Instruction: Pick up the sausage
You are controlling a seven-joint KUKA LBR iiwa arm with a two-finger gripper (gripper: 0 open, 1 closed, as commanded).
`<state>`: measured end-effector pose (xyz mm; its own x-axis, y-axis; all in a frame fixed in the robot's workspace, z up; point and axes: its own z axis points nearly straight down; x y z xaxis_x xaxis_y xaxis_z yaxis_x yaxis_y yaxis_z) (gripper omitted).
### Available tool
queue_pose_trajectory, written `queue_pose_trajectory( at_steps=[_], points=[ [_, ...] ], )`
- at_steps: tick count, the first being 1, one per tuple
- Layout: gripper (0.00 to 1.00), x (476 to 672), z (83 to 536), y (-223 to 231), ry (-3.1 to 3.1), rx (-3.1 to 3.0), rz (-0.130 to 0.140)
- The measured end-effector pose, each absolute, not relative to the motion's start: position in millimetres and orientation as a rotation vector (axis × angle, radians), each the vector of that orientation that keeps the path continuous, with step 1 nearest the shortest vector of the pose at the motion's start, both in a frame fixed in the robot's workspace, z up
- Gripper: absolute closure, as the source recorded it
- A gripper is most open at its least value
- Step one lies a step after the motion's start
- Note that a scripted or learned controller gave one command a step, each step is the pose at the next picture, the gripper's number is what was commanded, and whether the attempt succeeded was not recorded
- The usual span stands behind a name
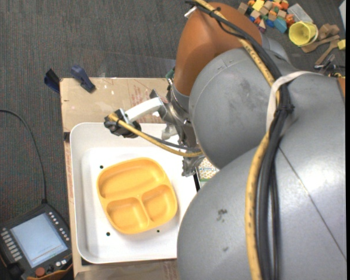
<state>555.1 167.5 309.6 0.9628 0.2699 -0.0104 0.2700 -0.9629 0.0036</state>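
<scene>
Squinting at the wrist end of the arm point(262, 156), I honestly can't tell if the gripper is open or shut, the grey bulk covers it. Can't tell where the sausage is either. Just beside the wrist, a yellow divided plate point(137, 194) lies in the white bin point(77, 185). A teach pendant point(32, 241) sits on the floor, well apart.

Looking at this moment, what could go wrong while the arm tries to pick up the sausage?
The big grey arm covers most of the right bin, so a grasp there cannot be checked from this view. The yellow divided plate lies loose in the left white bin; a low sweep could push it. The yellow hose hangs over that bin and might catch on its rim.
</scene>
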Motion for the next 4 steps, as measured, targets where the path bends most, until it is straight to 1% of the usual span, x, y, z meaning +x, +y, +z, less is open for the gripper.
queue_pose_trajectory(
  at_steps=[1, 2, 3, 4],
  points=[
    [0.00, 474.6, 187.8, 184.0, 0.524, 3.094, -0.021],
    [0.00, 474.8, 85.9, 243.8, 0.757, 3.048, -0.014],
    [1.00, 473.2, 90.9, 242.1, 0.755, 3.048, -0.038],
    [1.00, 528.0, 83.7, 243.1, 0.684, 3.073, -0.046]
  ],
)
